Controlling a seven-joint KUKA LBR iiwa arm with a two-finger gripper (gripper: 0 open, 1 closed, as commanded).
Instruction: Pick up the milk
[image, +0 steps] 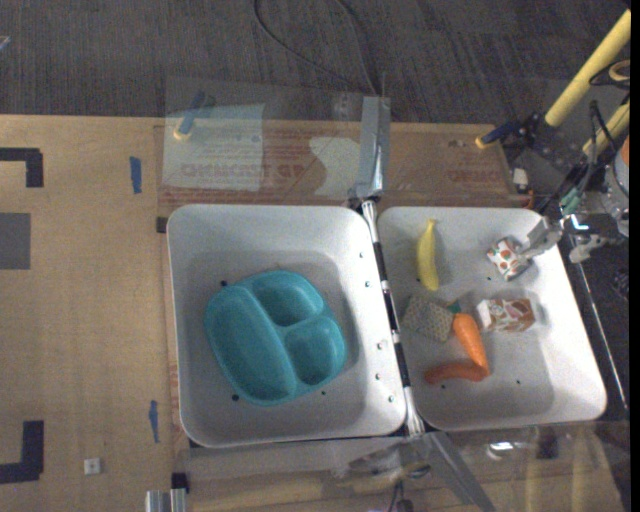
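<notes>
Two small cartons lie in the right bin, and I cannot read which is the milk. One is white with red marks, tilted near the far right corner. The other is white and brown, lying on its side nearer the middle. My gripper reaches in over the bin's right rim, its tip right beside the red-marked carton, at or near its upper right edge. Nothing visibly lifted.
The right bin also holds a yellow banana, a carrot, a reddish sausage and a grey speckled square. A teal divided plate sits in the left bin. A metal divider separates the bins.
</notes>
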